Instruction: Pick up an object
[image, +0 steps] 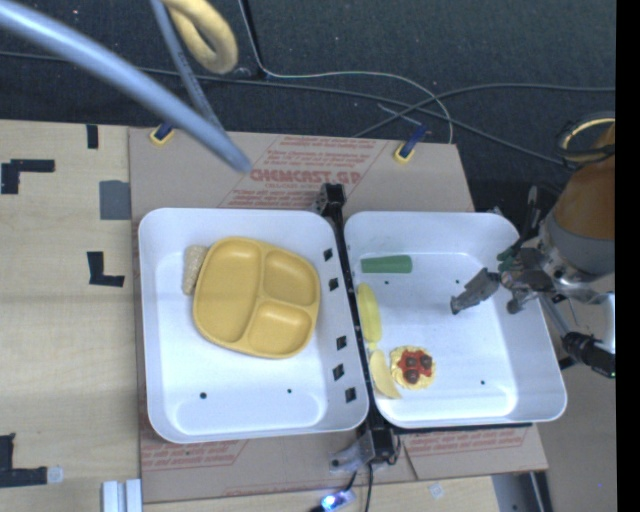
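Observation:
In the right bin (500, 395) lie a green block (386, 265), a pale yellow oblong piece (370, 314), a small yellow wedge (381, 374) and a round piece with red topping (413, 367). My gripper (490, 299) hangs over the right side of this bin, to the right of all these items and above the bin floor. Its fingers (469, 296) stand open with nothing between them. The arm comes in over the bin's right rim.
The left bin (240, 405) holds a yellow divided plate (256, 297) with a tan piece (193, 267) tucked at its left edge. A black divider (345, 330) separates the bins. Cables run across the dark surface behind.

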